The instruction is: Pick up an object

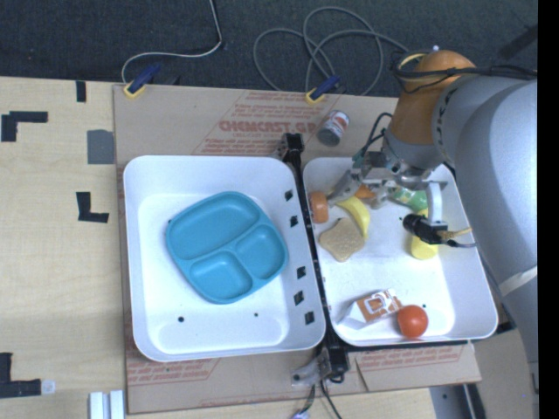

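Observation:
My gripper (383,184) hangs low over the far part of the right bin (467,278), below the orange band of the arm (428,85). Right beneath and around it lie a yellow banana-like piece (356,213), a small orange item (319,206) and a green item (410,198). A tan bread slice (341,239) sits just in front of the banana piece. By the wrist's right side rests a yellow lemon (422,248). At the bin's near edge are a red tomato (412,321) and a small orange-and-white box (376,306).
The left bin (144,260) holds a blue divided plate (226,245). A grey can (333,127) lies on the cardboard behind the bins, near loose cables (323,42). The black divider (301,234) runs between the bins. The arm's body covers the right bin's far right corner.

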